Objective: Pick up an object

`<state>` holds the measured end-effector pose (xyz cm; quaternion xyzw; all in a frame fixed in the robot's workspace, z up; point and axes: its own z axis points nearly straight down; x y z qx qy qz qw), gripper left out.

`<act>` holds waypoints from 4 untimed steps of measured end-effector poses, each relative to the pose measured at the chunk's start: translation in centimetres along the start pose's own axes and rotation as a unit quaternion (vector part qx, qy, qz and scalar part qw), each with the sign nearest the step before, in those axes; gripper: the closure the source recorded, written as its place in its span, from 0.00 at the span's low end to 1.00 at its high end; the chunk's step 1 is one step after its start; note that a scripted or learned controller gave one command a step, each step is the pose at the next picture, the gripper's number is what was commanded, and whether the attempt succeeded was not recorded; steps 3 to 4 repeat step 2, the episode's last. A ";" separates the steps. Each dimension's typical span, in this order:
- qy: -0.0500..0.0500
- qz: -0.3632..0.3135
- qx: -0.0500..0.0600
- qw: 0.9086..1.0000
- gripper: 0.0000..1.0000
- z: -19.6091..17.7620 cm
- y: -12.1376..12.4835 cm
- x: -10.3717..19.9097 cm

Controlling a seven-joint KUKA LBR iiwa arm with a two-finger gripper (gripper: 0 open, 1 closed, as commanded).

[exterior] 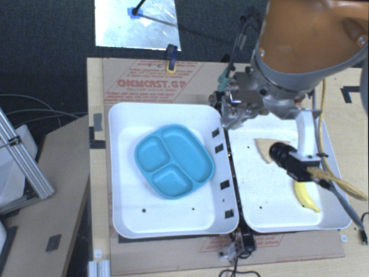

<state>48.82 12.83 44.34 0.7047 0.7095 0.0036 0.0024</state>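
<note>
I am hovering my gripper (232, 113) over the 11 o'clock corner of the right bin (262, 212), close to the wall it shares with the left bin (130, 215). I am not able to tell whether it is spread or pressed together, since my wrist is hiding it from above. Nothing is showing in its grasp.

The nearest thing is lying between 4 and 5 o'clock from it: a tan wedge (264, 149), flat on the right bin's floor. Farther along the same line, a banana (305, 196) is lying with its long axis running roughly 11 to 5 o'clock. A blue plate (173, 160) is sitting at about 8 o'clock, across the wall. I am judging the wedge the shortest reach.
</note>
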 end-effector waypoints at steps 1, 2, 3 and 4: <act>-0.001 0.005 0.003 1.000 1.00 0.3 -0.2 -3.8; 0.000 0.000 0.004 1.000 1.00 3.6 -0.2 1.2; 0.000 0.000 0.004 1.000 1.00 3.6 -0.2 1.2; 0.000 0.000 0.004 1.000 1.00 3.6 -0.2 1.2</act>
